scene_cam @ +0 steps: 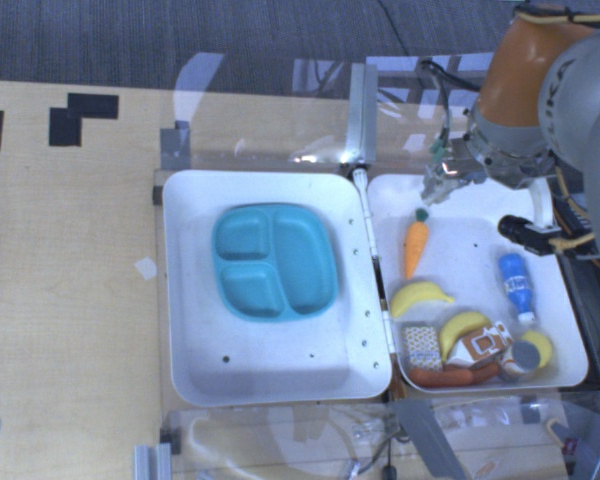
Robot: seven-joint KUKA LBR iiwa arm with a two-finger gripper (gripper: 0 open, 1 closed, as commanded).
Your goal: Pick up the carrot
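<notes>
The carrot (415, 249) is orange with a small green top and lies lengthwise in the left half of the right bin (570, 373), its top pointing to the bin's far wall. My gripper (446, 176) hangs at the far edge of that bin, just beyond and slightly right of the carrot's green end. It is apart from the carrot, and nothing shows in its grasp.
Close below the carrot lie a banana (420, 297), a second banana (465, 326), a waffle square (421, 345), a sausage (442, 376), a small carton (485, 346) and a can (525, 356). A blue bottle (516, 286) lies at the right. The left bin (190, 368) holds a blue divided plate (276, 261).
</notes>
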